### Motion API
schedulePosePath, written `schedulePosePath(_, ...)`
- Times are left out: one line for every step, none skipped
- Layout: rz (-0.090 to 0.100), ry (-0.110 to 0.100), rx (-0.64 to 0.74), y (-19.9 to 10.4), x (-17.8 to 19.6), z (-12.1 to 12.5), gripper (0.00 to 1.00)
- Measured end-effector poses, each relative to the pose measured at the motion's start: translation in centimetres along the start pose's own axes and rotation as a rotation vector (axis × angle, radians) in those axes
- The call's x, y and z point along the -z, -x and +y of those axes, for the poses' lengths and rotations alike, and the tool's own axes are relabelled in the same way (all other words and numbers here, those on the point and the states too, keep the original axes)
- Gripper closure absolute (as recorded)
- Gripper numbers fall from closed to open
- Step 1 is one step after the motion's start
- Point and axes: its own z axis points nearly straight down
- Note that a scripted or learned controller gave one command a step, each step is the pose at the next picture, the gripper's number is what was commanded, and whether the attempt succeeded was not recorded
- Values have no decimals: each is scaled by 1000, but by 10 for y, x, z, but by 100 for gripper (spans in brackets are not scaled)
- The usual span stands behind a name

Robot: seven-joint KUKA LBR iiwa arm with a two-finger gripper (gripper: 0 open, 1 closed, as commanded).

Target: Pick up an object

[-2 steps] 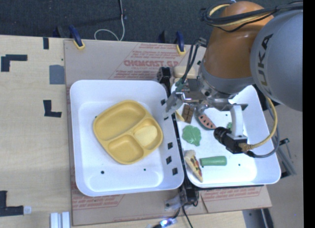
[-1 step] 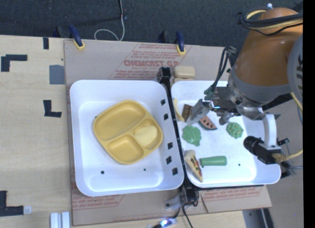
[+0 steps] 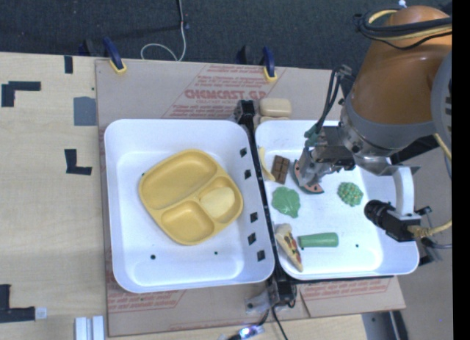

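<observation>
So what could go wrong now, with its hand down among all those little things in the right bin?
The hand sits low in the right bin, close to a brown block and a leafy green piece. It might nudge one aside instead of gripping it. The pieces are small and crowded, so it could close on two at once or come up with nothing.
</observation>
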Motion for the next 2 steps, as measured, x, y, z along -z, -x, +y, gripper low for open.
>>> schedulePosePath(2, -5, 5, -72, -89, 14, 100)
schedulePosePath(1, 0, 0, -68, -84, 14, 0)
